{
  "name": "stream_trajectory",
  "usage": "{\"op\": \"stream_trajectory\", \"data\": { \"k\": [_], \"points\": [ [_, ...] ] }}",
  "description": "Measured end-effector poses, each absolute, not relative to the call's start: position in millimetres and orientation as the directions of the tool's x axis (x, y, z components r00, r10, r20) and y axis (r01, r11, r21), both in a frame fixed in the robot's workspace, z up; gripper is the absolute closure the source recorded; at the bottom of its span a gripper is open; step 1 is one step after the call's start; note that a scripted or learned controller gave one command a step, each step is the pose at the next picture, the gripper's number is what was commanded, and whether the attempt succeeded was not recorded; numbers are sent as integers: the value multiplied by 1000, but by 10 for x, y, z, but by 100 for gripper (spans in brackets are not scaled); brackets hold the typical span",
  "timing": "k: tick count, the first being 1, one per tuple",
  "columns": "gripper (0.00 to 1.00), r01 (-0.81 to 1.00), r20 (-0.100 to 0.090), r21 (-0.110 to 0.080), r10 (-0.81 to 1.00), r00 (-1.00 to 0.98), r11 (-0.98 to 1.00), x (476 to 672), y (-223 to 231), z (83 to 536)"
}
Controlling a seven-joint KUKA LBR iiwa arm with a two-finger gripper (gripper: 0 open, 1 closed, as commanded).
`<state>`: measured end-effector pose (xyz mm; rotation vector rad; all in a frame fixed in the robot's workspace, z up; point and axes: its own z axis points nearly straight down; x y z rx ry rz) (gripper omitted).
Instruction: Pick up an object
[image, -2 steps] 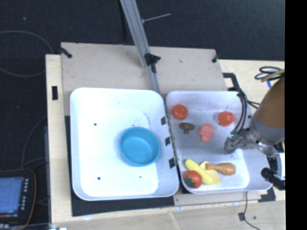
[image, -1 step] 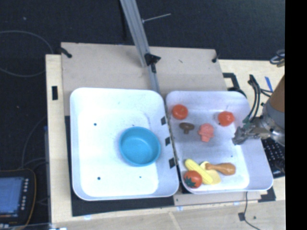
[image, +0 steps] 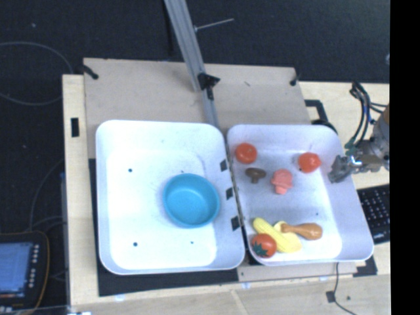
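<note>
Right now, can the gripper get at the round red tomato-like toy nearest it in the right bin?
Probably yes. The gripper sits at the right bin's right rim, and the round red toy lies just inside, with bare white floor around it and nothing between them.

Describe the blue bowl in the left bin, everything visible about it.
The blue bowl is round, light blue, plain and smooth like plastic. It stands upright with its opening up and nothing inside it. It rests on the floor of the left bin, right of the bin's middle, apart from every wall. Nothing else touches it; the toy foods lie in the other bin.
</note>
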<state>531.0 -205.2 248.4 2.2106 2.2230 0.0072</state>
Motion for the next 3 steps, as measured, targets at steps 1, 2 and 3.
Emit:
{"op": "stream_trajectory", "data": {
  "k": [1, 2, 3],
  "points": [
    [100, 1000, -1, 5, 1000, -7, 7, 5321, -2063, 2659],
    [100, 1000, 0, 0, 1000, -8, 8, 5465, -1542, 2535],
    [100, 1000, 2, -1, 1000, -9, 9, 5498, -992, 2462]
  ]
}}
